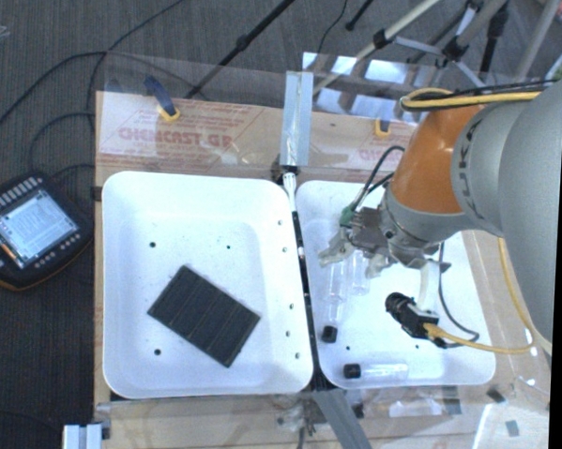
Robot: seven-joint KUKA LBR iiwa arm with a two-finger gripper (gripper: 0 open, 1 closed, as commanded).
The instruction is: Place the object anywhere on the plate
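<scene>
Camera view: task not done. Plate (204, 315), a flat dark ribbed rectangle, lay bare in the left bin (132, 194), lower left of frame. Tool (352, 260) hung over the right bin (462, 364), centre-right; can't tell its state. Likely object: clear plastic tube (377, 371) with black cap, lying lower right.

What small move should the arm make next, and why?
Probably lower the pincer onto the clear tube just beneath it in the right bin. The dark plate lies in the left bin, so the tube must be gripped first.
</scene>
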